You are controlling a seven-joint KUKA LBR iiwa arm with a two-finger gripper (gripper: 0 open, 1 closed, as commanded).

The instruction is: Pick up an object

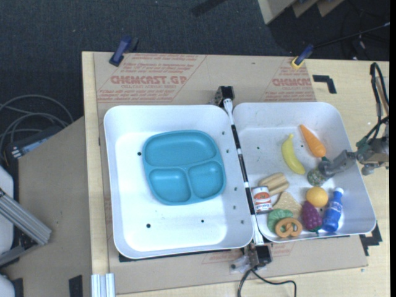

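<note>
camera view is showing the grey two-finger gripper (323, 166) reaching in over the right white bin (272, 113) by its right edge, beside a small greenish round object (315, 178); grip state unclear, nothing lifted yet.

Readable text: CHEMCAST print on the board only.

The brown board (185, 79) under both bins carries red print: "CHEMCAST G.P" in large letters at upper left, just above the left bin (117, 166), with smaller red lines above and below it too fine to read. The same print repeats at upper right near the right bin (346, 135), where "CHEMCAST" is partly legible and cut off. The small can (262, 198) in the right bin has a red-and-white label, lettering too small to read. No numbers legible anywhere.
</note>
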